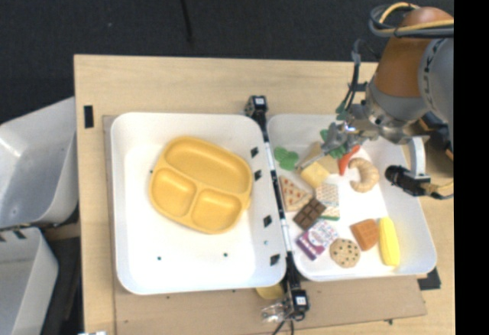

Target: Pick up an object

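Observation:
The right bin holds several toy foods: a green piece, a cheese wedge, a pizza slice, a chocolate bar, a waffle piece, a croissant, a red pepper, a purple packet, a cookie, an orange piece and a yellow corn cob. My gripper hangs over the bin's upper part, just above the cheese wedge and beside the red pepper. Nothing is visibly held.
The left bin carries a yellow divided plate. A black-clipped divider runs between the bins. The arm's orange band and grey wrist fill the upper right. A white object sits off the bench's left.

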### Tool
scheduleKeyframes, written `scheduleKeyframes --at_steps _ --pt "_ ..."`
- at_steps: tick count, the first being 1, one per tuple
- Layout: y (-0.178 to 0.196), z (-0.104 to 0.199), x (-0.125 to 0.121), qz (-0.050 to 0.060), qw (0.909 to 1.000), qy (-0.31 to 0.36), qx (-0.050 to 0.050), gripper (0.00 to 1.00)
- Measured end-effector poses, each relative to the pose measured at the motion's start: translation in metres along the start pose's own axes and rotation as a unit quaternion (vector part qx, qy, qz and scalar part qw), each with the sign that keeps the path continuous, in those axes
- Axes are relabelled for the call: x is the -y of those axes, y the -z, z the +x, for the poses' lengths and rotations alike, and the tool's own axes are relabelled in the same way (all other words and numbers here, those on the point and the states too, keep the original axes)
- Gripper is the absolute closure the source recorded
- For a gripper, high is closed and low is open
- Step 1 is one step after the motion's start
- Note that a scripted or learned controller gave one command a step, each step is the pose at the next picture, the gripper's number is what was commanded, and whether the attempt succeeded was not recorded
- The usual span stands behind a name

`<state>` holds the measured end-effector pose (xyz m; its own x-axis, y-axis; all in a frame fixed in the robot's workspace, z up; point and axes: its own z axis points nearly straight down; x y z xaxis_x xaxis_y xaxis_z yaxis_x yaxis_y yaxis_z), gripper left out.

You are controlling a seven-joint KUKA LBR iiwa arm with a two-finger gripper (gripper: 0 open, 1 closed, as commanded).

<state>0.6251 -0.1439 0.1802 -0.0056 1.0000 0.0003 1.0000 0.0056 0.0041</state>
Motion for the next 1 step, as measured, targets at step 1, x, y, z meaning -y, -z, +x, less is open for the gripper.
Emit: scheduleKeyframes --at_steps 1 --pt "0.0801 0.0973 -0.015 -0.002 1.0 0.003 -0.001 1.0"
